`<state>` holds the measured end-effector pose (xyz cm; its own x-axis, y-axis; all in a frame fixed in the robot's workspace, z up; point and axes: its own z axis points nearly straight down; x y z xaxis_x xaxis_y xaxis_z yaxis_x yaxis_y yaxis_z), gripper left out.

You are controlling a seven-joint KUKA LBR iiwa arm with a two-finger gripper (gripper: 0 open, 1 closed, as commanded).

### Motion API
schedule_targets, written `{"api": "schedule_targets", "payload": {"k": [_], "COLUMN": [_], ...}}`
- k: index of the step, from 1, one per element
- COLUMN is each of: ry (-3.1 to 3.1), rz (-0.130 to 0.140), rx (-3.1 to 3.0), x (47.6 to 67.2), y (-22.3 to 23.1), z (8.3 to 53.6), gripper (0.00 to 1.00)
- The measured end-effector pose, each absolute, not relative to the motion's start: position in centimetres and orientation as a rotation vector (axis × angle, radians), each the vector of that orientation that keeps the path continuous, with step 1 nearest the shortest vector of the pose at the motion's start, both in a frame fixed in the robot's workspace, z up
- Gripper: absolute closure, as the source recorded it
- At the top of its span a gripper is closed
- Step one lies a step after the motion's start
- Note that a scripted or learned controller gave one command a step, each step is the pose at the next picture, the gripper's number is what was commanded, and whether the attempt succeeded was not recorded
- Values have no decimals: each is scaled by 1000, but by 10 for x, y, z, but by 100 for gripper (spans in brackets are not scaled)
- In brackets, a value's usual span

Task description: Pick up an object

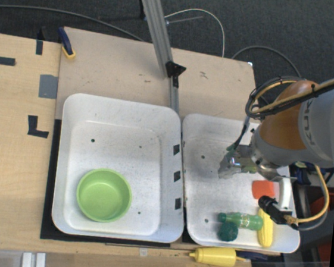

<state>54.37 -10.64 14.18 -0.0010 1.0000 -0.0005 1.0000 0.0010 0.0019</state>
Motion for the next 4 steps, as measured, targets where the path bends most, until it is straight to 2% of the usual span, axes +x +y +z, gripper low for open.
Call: {"api": "schedule_targets", "payload": {"k": [1, 2, 3, 4], "ry": [2221, 2222, 2231, 2232], "rz": [2, 1, -1, 1], "rx": [2219, 2220, 2216, 2214], "x": [536, 536, 543, 547], "y": [-105, -105, -53, 5], "z": [189, 212, 205, 218], "gripper": [100, 100, 100, 100]}}
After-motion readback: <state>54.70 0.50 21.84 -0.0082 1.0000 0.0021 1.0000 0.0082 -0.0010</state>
